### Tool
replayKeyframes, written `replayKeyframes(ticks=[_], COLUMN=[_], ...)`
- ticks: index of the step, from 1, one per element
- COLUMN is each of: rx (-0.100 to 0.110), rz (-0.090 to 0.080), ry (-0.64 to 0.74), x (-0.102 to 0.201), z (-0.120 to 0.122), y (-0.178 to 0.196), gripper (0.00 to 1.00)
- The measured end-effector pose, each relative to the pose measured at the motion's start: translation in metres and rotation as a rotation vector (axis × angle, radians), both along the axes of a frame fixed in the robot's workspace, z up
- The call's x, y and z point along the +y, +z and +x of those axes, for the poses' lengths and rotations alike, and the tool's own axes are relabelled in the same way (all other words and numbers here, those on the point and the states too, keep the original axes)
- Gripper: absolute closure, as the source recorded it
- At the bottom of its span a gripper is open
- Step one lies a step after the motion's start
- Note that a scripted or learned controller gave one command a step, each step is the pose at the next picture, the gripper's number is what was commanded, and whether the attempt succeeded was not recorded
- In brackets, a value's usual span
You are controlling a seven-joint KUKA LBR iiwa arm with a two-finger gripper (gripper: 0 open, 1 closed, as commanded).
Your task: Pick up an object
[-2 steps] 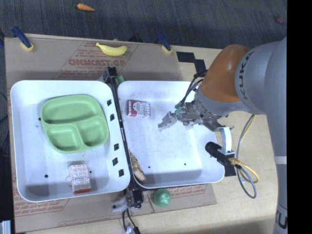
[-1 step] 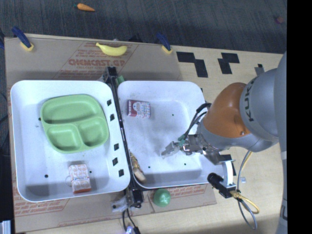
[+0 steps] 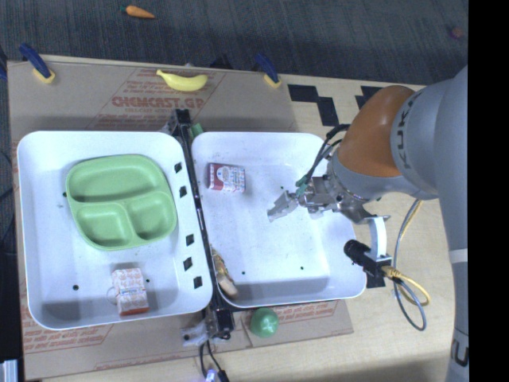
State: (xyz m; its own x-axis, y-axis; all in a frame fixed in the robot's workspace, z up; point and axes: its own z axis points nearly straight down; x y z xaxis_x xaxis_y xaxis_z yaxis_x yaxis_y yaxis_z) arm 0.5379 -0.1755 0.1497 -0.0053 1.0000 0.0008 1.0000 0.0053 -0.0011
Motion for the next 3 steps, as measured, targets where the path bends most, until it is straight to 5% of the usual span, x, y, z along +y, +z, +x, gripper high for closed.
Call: replayKeyframes(ticks=[1,2,3], rx=[0.002,0.001,0.002], rz=[-0.002,0.0,0.001], ry=[0.001,0.002,0.004], x=[-0.028,0.02,0.02], z=[0.009,0.081,0.081], y=[-0.058,-0.058,-0.047], gripper=[0.0,0.0,1.0])
